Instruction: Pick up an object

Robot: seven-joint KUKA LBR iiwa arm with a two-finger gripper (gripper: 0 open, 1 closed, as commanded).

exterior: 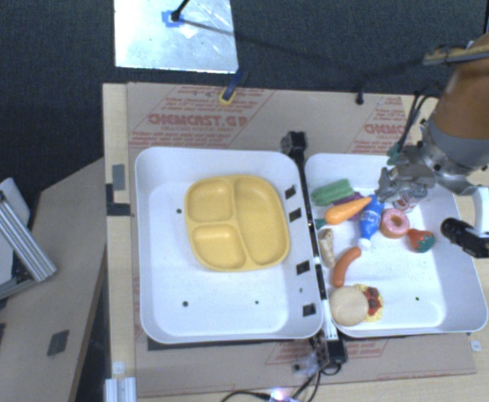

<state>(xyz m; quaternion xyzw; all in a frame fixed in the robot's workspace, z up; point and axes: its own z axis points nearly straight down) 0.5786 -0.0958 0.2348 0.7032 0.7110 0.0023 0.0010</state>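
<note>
— What are the fingers (401,193) doing?

— They are hanging low over the back of the right bin (458,304), just above the pink ring-shaped doughnut (393,223). Whether they are parted or pressed together cannot be told; nothing is showing between them. The arm (470,111), grey metal with a glossy orange band, is reaching in from the right.

— And the toys beneath?

— All are lying in the right bin, smooth moulded plastic. One blue-and-white bottle (369,220) is lying beside the doughnut, one orange carrot (346,211) is angling next to it, and one green pod-shaped vegetable (332,192) is sitting behind that. One reddish sausage (345,266), one pale bumpy piece (326,243) by the divider, one round bun with a yellow-red filling (355,304), and one red-and-teal toy (421,240) are making eight in all.

— The left bin (156,308)?

— It is carrying one yellow tray (234,222) with three rounded compartments. Two shallow white bins are sitting side by side on brown sheeting on the counter (64,224), printed "CHEMCAST" in red. One shiny foil-like square (176,25) is lying behind.
</note>
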